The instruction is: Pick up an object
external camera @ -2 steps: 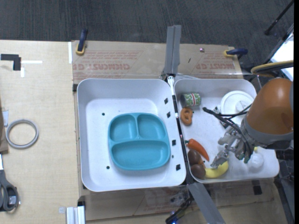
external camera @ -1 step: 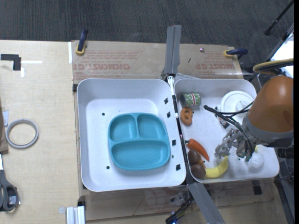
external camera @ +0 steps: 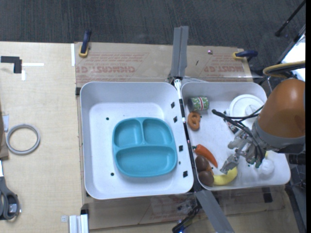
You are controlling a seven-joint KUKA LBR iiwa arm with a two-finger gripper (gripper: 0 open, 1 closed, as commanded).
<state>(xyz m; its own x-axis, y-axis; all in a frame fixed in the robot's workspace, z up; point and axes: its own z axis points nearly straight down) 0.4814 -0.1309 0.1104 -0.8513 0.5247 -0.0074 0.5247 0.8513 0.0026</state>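
Where the claw meets the banana, I cannot tell its grip

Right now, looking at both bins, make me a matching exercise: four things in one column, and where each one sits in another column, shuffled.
Things:
1. blue divided plate
2. banana
3. green can
4. roll of tape

Places:
A. on the bench, left of both bins
B. far left corner of the right bin
C. middle of the left bin
D. near edge of the right bin, below the gripper

Pairs: 1-C, 2-D, 3-B, 4-A
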